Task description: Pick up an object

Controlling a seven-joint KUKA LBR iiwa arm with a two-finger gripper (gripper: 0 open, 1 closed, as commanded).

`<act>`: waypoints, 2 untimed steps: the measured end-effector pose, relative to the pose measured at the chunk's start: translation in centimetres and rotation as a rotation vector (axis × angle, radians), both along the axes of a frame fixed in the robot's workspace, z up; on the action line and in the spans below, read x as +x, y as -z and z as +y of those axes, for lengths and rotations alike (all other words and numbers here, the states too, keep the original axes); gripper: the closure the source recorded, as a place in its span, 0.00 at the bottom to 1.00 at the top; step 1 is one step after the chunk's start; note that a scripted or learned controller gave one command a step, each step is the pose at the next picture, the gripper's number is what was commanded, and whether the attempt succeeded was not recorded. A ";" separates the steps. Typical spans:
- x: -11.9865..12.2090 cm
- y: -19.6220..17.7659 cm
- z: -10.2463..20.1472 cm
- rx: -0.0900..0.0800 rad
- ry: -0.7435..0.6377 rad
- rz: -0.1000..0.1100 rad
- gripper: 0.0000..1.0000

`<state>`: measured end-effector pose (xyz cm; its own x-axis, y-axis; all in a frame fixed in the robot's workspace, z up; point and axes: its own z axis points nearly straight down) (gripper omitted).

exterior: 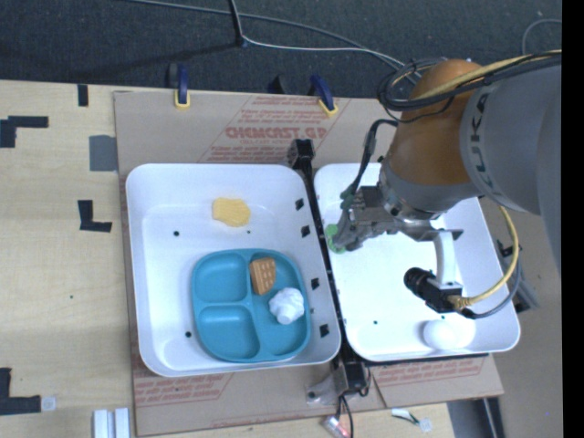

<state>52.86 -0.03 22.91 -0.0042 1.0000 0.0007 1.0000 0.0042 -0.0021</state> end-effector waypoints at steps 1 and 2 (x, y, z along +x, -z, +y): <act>-1.0 1.3 5.0 0.000 0.000 0.000 1.00; -1.6 -0.4 9.9 0.000 -0.001 -0.002 1.00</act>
